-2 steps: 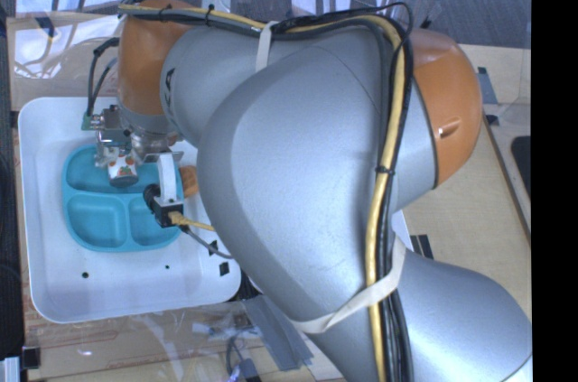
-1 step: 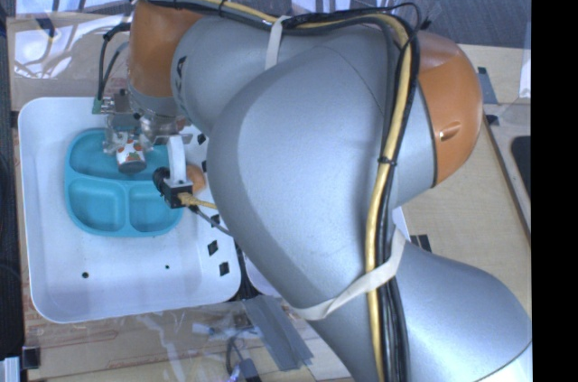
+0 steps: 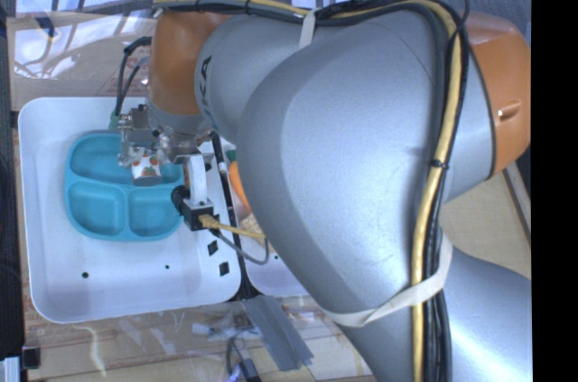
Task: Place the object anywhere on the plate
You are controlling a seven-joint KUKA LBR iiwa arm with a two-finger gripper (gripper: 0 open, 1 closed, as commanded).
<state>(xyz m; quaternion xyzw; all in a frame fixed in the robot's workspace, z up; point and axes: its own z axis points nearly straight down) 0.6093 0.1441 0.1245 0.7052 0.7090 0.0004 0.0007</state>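
A blue divided plate (image 3: 108,191) lies in the left white bin (image 3: 54,272). My gripper (image 3: 140,153) hangs over the plate's upper right compartment, pointing down at it. A small white object with orange spots (image 3: 144,168) sits right at the gripper's tip, over that same compartment. Whether it rests on the plate or hangs just above it is unclear. The big grey arm (image 3: 361,172) with its orange band (image 3: 176,64) covers most of the right bin.
An orange item (image 3: 237,183) peeks out beside the arm at the right bin's left edge. A black cable mount (image 3: 197,210) sticks out from the wrist over the plate's right rim. The bin wall between both bins runs under the arm.
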